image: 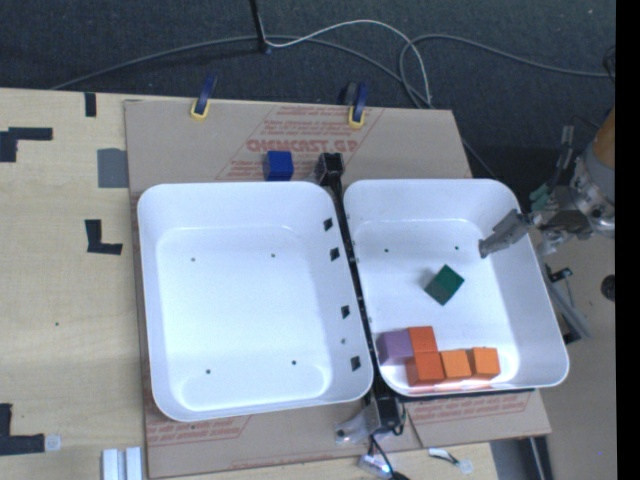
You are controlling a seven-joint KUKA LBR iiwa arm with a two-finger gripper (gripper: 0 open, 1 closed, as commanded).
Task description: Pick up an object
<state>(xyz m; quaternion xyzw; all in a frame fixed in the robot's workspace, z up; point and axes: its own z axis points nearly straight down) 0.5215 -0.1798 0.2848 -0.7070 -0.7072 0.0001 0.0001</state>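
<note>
The right white bin holds a dark green block near its middle. Along its front wall lie a purple block and several orange blocks packed together. My gripper reaches in over the bin's right rim, near the back right corner. It hangs up and to the right of the green block and is apart from it. Nothing can be seen in its grasp.
The left white bin sits beside the right one, with a black divider strip between them. A blue block lies on the cardboard behind the left bin. Two clamps pin the cardboard's back edge. Cables run behind.
</note>
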